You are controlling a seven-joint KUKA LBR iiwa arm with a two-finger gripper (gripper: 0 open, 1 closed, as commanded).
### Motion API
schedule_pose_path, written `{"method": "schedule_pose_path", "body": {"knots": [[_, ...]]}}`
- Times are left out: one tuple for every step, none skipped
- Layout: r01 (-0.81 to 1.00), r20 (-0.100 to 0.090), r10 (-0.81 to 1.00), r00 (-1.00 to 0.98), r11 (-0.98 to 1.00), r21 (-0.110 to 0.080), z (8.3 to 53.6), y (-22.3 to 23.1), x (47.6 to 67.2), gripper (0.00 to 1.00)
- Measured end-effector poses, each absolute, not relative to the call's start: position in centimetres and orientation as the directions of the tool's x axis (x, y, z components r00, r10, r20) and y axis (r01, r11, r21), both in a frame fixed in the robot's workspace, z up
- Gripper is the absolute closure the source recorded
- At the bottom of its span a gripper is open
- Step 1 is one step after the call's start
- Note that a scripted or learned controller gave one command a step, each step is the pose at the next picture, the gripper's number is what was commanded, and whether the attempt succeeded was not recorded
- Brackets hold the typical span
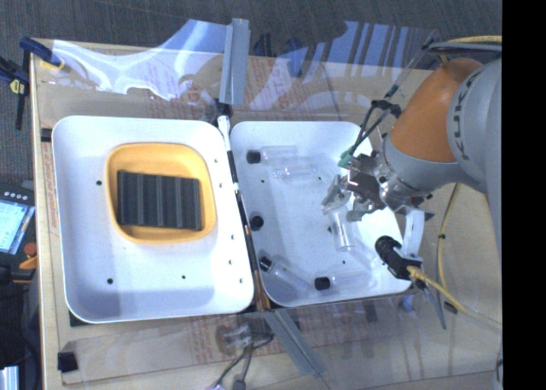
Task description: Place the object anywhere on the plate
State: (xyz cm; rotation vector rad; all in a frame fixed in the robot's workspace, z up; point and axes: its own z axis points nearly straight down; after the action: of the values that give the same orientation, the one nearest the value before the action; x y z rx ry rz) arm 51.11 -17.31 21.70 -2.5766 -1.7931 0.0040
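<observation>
A clear tube [339,231] is seen under the gripper [351,192], right of middle; it is likely light and slippery, best held mid-body; open or shut cannot be told

The rounded grey metal arm [482,136] carries a broad orange band [431,124] above its wrist; thin black cables [375,119] run down to the small silvery metal tool [350,196].

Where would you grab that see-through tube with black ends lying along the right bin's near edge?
Probably at the middle of the tube, from straight above, squeezing across its narrow width: it lies flat, and the bin wall close beside it blocks sideways approaches.
</observation>
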Motion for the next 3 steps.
{"method": "schedule_pose_path", "body": {"knots": [[0.995,0.000,0.995,0.095,-0.095,-0.002,23.8,-15.7,58.1,1.00],[0.990,0.001,0.990,-0.140,0.140,0.000,23.4,-9.4,61.1,1.00],[0.964,0.001,0.964,-0.267,0.267,-0.001,21.3,-4.6,64.0,1.00]]}}
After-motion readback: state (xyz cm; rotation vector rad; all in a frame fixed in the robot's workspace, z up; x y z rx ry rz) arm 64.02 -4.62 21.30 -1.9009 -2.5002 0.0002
